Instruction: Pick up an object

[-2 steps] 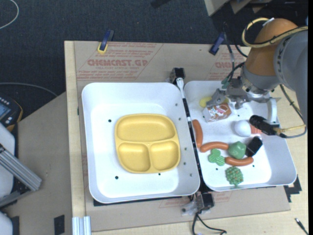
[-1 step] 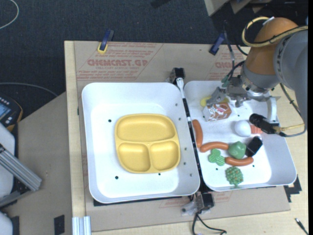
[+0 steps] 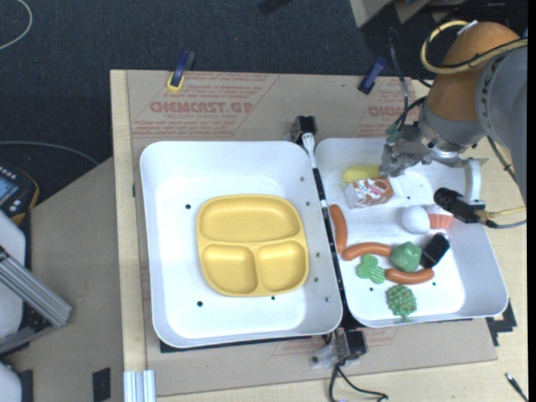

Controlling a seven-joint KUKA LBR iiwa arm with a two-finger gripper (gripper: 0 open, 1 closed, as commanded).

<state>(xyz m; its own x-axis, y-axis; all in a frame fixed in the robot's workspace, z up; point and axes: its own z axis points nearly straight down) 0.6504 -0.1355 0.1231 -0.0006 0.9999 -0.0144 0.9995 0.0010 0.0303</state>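
Here, the pincer [image 3: 394, 162] hangs at the right bin's [image 3: 486, 283] upper edge beside a yellow piece [image 3: 360, 173]; its opening cannot be told.

Yellow divided tray [image 3: 251, 244] inside the left white bin [image 3: 159, 224]

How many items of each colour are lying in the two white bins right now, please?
Yellow: 2, the divided tray and a small piece
Orange-red sausages: 3
Green: 3
White: 1, an egg shape
Orange: 1
Black: 1
Red-and-white packet: 1
Total: 12
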